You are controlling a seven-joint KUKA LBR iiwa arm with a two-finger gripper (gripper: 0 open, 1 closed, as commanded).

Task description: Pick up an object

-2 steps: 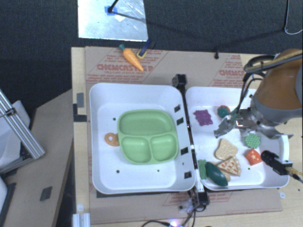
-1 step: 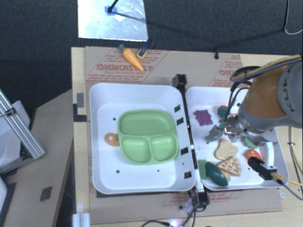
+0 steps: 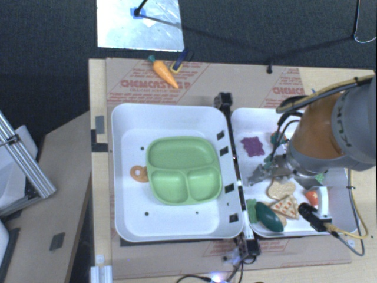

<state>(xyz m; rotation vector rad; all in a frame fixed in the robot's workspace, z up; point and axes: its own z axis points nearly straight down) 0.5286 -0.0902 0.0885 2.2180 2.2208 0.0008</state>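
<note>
Tabletop (image 3: 247, 78) of pale board bears two shallow white bins side by side, the left bin (image 3: 126, 158) and the right bin (image 3: 247, 122), meeting at a black hinge-like divider along their shared edge. In the left bin a green divided plate (image 3: 182, 170) with three compartments lies near the middle, and a small orange ring-shaped pretzel toy (image 3: 139, 174) lies just beside the plate's left rim. The right bin holds several toy foods: a purple bunch of grapes (image 3: 254, 145) toward its far edge, a pale biscuit-like piece (image 3: 280, 188) and a triangular pizza slice (image 3: 285, 207) toward its near edge, a dark green vegetable (image 3: 268, 217) at its near left corner, and a red-and-white piece (image 3: 315, 197) by its right edge. The grey arm (image 3: 353, 128) with its orange band reaches in from the right side over the right bin, and its hand (image 3: 263, 171) is low inside that bin, between the grapes and the biscuit piece; its metal fingers (image 3: 257, 174) stand somewhat apart with nothing between them. Outside the bins, a toy carrot (image 3: 164, 73) lies at the tabletop's far edge, near its far left corner, beside a small blue-and-yellow item (image 3: 179, 60) too small to tell.
</note>
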